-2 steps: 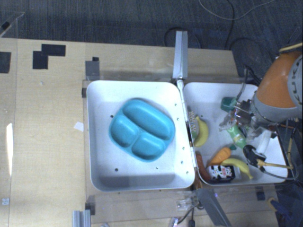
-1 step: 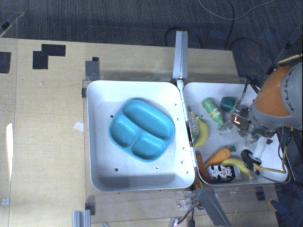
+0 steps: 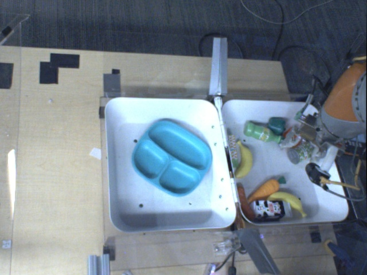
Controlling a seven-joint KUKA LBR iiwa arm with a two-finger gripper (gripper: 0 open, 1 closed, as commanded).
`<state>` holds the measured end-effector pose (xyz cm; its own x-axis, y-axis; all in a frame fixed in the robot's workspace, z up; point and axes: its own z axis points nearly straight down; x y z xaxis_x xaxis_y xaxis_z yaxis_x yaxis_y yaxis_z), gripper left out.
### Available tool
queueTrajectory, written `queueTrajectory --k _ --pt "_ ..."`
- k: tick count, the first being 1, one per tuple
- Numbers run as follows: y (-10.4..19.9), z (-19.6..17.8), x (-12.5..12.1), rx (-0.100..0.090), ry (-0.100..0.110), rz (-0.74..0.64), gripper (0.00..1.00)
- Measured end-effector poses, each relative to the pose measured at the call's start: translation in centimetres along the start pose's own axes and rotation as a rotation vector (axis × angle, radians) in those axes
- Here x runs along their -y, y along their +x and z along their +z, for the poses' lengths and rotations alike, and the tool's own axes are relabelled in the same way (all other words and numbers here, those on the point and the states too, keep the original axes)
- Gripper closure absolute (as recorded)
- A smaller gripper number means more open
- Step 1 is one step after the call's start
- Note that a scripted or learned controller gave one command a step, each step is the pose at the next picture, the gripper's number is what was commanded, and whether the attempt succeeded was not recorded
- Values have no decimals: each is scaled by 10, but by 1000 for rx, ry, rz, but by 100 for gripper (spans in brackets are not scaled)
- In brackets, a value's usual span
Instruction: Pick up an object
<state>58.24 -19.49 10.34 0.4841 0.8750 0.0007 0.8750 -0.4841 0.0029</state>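
Note:
The right bin [image 3: 287, 173] holds several items. A green bottle [image 3: 258, 132] lies near its back, with a dark teal object [image 3: 277, 124] beside it. A banana [image 3: 246, 160] rests along the left wall. Toward the front lie a carrot [image 3: 265, 189], a second banana [image 3: 290, 201] and a small black box with a white label [image 3: 268, 209]. My gripper [image 3: 297, 144] hangs low over the right part of this bin, right of the teal object, above a small mixed-colour item [image 3: 300, 153] that I cannot identify.
The left bin [image 3: 120, 171] holds a blue divided plate [image 3: 172, 156]. A metal post [image 3: 219, 67] stands behind the divider between the bins. A brown item [image 3: 241, 195] lies by the right bin's front left wall. The arm's orange band [image 3: 347, 93] sits at the right edge.

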Motion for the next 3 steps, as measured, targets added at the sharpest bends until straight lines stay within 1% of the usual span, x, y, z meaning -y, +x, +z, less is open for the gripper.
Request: queueTrajectory --k 1,2,3 --pt "-4 16 9 -6 -3 -27 0" --pt "-37 15 84 -5 -8 161 0" --pt "-4 -56 98 0 1 -87 0"
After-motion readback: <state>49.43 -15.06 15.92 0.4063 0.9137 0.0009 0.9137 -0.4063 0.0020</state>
